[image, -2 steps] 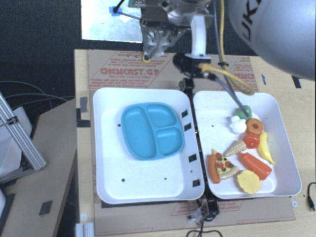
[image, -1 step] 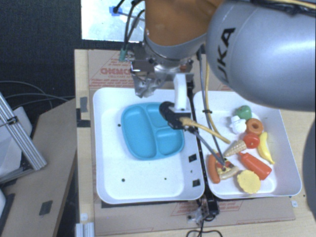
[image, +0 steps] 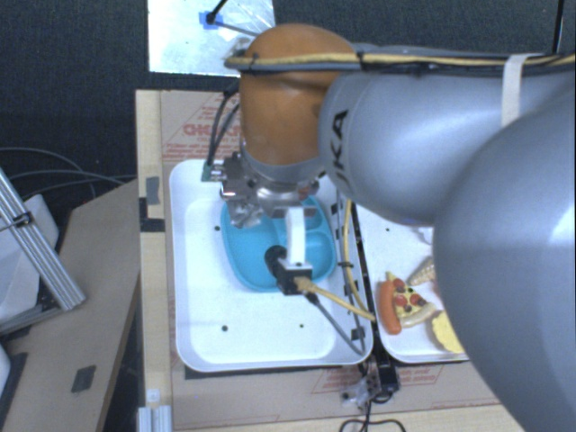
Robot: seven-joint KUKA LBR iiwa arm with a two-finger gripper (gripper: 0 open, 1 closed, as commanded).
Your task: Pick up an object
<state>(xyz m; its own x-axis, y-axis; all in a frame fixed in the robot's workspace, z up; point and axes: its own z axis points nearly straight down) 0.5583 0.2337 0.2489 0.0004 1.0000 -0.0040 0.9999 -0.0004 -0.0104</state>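
Camera view is giving you the front of the surface (image: 252,392) first, its cardboard covering showing under both bins. Nearest on the right, the right bin (image: 409,351) is carrying toy food: a pizza slice (image: 414,301), an orange sausage-like piece (image: 386,306) touching its left edge, and a pale yellow piece (image: 444,333) just beside them, partly hidden under the arm. These are lying well apart from where the arm is working.

Moving back, the left bin (image: 234,342) is showing bare white at its front, and the blue dish (image: 254,257) is lying flat near its middle, hollow side up. It is the one thing you are seeing in that bin, so it is probably the object being picked.

The pincer (image: 261,207) is hanging straight down over the dish's far part — a vertical approach that suits a low thing in a shallow bin. The wrist is covering its tip, so you cannot tell whether it is wide, narrow or gripping anything, nor whether it is touching the dish.

Farthest back, a silvery sheet (image: 211,25) is lying beyond the surface.
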